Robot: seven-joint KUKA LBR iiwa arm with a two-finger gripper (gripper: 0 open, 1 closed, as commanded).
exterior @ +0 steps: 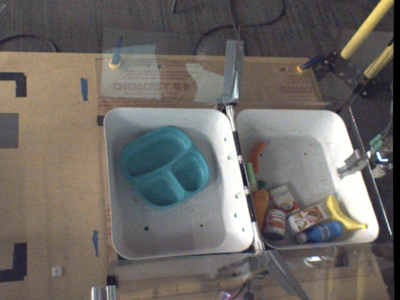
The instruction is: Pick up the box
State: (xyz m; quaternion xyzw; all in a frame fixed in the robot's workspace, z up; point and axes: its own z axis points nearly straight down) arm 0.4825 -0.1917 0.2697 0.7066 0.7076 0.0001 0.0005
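The tool (361,162) sits at the 3 o'clock rim of the right bin (300,127). Its opening cannot be told from this view, and nothing is seen in its hold.

The box (308,217) lies flat towards 6 o'clock in that bin, wedged between a can (275,223) at its 9 o'clock, a banana (342,212) at its 3 o'clock and a blue bottle (320,232) touching it at 5 o'clock.

The likely trouble is this crowding: a descent could land on a neighbour, or drag the bottle or banana up with the box. A smaller carton (282,197) close by at 10 o'clock could be taken by mistake.

By count:
- two bins on the worktop
- one teal divided plate (164,165) in the left bin (125,230)
- two box-like packs
- one can, one banana, one bottle
- one carrot (260,200)
- one smaller orange piece (256,152)
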